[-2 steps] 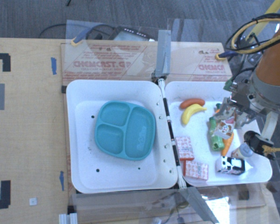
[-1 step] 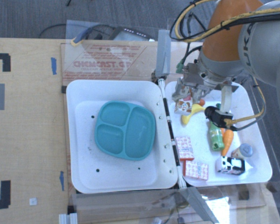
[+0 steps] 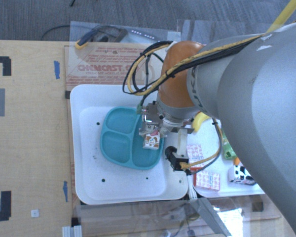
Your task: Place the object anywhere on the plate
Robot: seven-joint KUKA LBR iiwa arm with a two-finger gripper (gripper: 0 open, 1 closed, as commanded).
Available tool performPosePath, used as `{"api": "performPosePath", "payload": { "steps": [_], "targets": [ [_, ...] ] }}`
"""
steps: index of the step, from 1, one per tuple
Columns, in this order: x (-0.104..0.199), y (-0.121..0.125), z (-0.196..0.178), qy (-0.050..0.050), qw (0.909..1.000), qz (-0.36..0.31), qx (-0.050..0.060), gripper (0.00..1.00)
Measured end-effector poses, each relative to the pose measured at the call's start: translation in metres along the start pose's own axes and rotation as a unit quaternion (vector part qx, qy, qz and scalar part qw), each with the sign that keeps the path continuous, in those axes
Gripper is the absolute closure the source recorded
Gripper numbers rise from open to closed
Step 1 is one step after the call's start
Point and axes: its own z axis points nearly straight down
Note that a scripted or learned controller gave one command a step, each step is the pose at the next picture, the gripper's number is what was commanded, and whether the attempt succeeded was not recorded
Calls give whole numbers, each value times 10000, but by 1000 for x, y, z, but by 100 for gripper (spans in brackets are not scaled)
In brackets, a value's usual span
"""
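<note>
I see the tool over the teal divided plastic plate's three o'clock rim, gripping a small white printed box.

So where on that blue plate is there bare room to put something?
The plate has its two left compartments bare, toward the bin's left wall. Its right compartment is crowded: the gripper hangs over it with a small printed object there.
</note>
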Motion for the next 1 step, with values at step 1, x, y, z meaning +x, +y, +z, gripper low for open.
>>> {"api": "performPosePath", "payload": {
  "steps": [1],
  "targets": [
    [0,0,0,2,10000,6,-7,0]
  ]
}}
